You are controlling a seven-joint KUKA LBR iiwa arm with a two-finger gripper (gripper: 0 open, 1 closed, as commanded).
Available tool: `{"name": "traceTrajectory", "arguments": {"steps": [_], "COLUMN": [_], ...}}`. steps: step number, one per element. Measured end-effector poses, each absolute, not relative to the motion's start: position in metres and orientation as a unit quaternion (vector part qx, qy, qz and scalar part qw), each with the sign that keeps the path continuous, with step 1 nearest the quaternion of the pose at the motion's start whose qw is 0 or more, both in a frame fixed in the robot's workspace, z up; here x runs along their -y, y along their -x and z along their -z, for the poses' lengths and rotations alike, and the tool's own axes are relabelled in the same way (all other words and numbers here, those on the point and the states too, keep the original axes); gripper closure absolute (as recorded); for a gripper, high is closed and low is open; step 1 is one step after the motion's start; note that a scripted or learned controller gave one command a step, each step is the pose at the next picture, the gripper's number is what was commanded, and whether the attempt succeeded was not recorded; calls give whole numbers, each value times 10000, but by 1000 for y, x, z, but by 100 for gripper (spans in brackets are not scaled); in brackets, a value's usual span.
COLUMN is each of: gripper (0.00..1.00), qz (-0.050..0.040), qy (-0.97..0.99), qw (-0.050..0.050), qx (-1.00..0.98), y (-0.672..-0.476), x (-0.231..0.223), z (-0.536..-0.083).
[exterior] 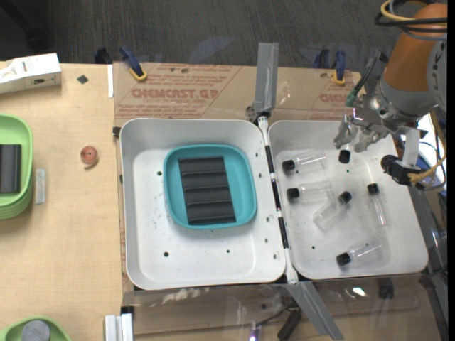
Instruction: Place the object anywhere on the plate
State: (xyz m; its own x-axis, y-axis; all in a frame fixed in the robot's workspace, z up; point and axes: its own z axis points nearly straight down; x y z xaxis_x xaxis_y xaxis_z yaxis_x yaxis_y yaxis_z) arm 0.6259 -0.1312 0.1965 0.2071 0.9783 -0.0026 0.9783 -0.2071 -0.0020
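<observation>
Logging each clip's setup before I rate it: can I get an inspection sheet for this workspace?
Surface: two shallow white bins, left bin and right bin, on a wooden bench.
Job's things: teal square plate holding dark ridged insert; clear black-capped plastic vials scattered in right bin.
Clutter: green tray, small round pink disc.
Grippers: gripper above right bin's far edge.
Cables: yellow cable at the arm.
Surroundings: printed cardboard sheet behind bins.

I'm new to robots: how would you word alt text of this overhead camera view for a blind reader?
A robot gripper hovers over the right white bin, which holds several clear vials with black caps. The left white bin holds a teal plate carrying a dark ridged block.
</observation>
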Motion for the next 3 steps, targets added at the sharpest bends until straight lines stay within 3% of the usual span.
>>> {"name": "traceTrajectory", "arguments": {"steps": [1, 2, 3], "gripper": [100, 100, 0], "qz": [16, 19, 18], "qy": [-7340, -7127, -7131], "qw": [-9, -10, -9], "qx": [-6792, -7015, -7011], "y": [-600, -560, -560], "x": [12, -53, -53], "z": [-191, -190, -191]}}
